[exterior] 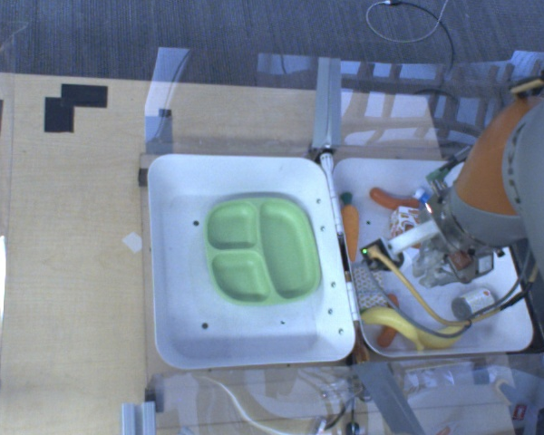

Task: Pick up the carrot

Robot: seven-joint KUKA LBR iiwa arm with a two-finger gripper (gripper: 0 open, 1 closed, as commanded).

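On the left of the camera view we see the wooden counter (63,243), bare apart from some black marks near its far edge. Next to the right we find the left bin (172,324), a shallow white tray that holds a green divided plate (263,250) with three compartments, lying flat near the bin's middle. A grey divider (326,107) runs back from the seam between the two bins.

Moving on, we come to the right bin (512,333). The carrot (350,229) lies just inside this bin's left wall, lengthwise along it, its green top toward the far end. Near it, farther back, a second orange piece (387,197) lies tilted across the bin floor. Toward the near edge a yellow banana (408,327) curves along the floor, with a small reddish item (386,336) beside it.

Over the middle of the right bin we see the gripper (431,265), well apart from the carrot, with a yellow cable (417,297) looping beneath it. We cannot tell whether it is open or closed, as clutter hides its tip. Behind it the grey arm (535,179) with its orange band (490,175) enters from the right.
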